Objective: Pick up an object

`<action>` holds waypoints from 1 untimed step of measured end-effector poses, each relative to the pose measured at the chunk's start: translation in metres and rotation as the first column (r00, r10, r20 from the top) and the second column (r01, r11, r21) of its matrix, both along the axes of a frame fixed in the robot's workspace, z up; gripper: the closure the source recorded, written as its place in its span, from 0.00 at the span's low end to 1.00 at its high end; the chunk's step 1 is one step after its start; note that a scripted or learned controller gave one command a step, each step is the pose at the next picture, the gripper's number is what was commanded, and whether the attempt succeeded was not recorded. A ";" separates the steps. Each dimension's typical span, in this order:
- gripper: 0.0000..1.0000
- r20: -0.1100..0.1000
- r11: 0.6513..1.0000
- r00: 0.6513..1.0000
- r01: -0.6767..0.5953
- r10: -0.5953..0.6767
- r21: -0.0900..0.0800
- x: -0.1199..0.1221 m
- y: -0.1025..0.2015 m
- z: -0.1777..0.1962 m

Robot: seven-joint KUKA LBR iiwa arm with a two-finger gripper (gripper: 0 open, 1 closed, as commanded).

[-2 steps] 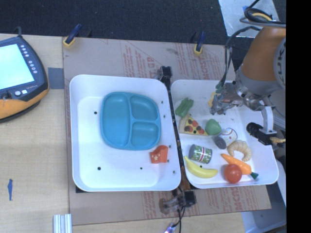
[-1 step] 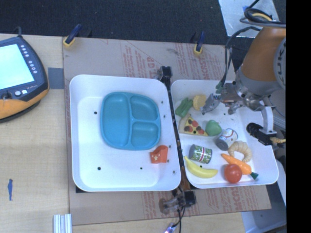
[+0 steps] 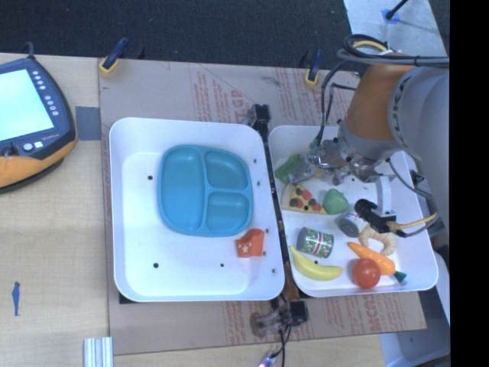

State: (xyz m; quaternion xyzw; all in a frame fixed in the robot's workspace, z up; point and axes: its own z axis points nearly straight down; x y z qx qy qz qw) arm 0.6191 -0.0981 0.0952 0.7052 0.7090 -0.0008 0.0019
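Observation:
My gripper (image 3: 327,161) hangs low over the far part of the right bin (image 3: 425,281), below the orange band of the arm (image 3: 374,102). Just under and around it lie a green leafy toy (image 3: 289,167), a pizza slice (image 3: 302,199) and a round green toy (image 3: 335,201). Nearer the front are a green can (image 3: 315,242), a banana (image 3: 315,266), a tomato (image 3: 366,273), a carrot (image 3: 372,257) and a tan curled toy (image 3: 379,239). I see nothing lifted off the bin floor.
The left bin (image 3: 130,205) holds a blue divided plate (image 3: 205,189) and a small red toy (image 3: 250,243) near its right wall. A tablet in an orange case (image 3: 30,121) lies on the bench at far left. Cables (image 3: 397,224) trail over the right bin.

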 end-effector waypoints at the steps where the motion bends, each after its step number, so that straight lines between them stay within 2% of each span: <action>1: 0.00 -0.004 1.000 1.000 0.000 0.000 0.004 0.026 -0.009 -0.003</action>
